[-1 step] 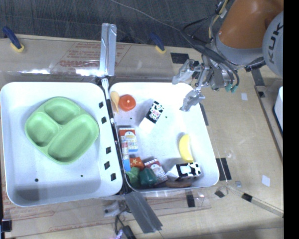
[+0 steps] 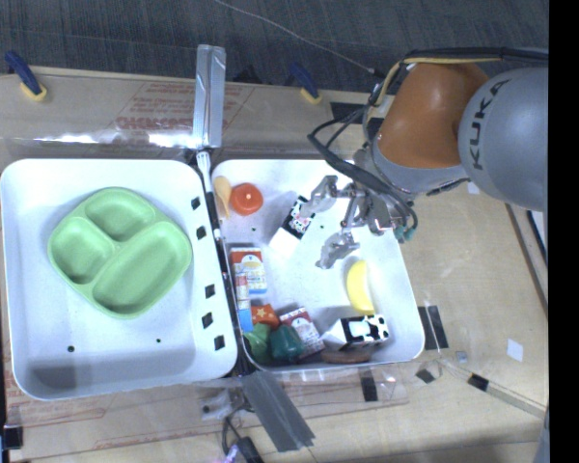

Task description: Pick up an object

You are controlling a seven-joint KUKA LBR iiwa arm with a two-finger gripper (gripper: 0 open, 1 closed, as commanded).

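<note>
One banana (image 2: 360, 286) lies just below-right of the gripper (image 2: 335, 222), long axis running up-down; the fingers stand apart, holding nothing.

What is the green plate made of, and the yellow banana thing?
The green plate looks like smooth plastic: one even pale green, with soft rounded walls around three sections and a dull sheen. The yellow banana is probably a plastic toy, since its colour is flat and spotless, though the view is too coarse to be sure.

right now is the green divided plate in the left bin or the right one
In the left bin: the green plate lies flat there alone, compartments up, across the divider from the cluttered right bin.
</note>
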